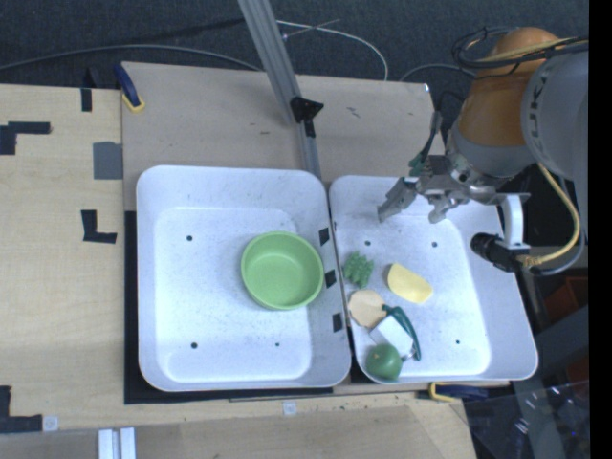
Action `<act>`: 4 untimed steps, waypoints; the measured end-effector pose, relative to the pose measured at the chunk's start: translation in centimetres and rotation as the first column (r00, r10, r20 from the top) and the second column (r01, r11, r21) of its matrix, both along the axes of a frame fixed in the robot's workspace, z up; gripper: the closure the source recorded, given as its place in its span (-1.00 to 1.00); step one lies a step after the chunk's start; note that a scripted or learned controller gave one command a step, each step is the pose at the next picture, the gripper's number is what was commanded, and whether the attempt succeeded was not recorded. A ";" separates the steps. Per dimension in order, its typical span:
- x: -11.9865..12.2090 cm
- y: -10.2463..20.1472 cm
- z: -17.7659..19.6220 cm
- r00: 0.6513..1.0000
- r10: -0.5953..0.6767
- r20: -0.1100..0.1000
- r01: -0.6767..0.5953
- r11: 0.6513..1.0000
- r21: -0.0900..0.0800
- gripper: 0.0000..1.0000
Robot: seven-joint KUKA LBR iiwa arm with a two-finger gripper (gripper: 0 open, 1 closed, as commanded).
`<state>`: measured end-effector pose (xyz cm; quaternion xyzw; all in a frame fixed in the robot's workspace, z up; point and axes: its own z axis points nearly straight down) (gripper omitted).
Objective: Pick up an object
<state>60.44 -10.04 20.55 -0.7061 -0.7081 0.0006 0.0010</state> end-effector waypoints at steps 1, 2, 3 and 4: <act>0.0 0.0 0.0 1.000 0.000 0.000 0.000 1.000 0.000 -1.00; -0.9 0.5 -4.8 1.000 -0.001 -0.005 0.001 1.000 -0.001 -1.00; -1.6 -0.3 -10.1 1.000 -0.003 -0.006 0.003 1.000 -0.001 -1.00; -1.1 -0.5 -11.0 1.000 -0.004 0.019 0.004 1.000 -0.005 -1.00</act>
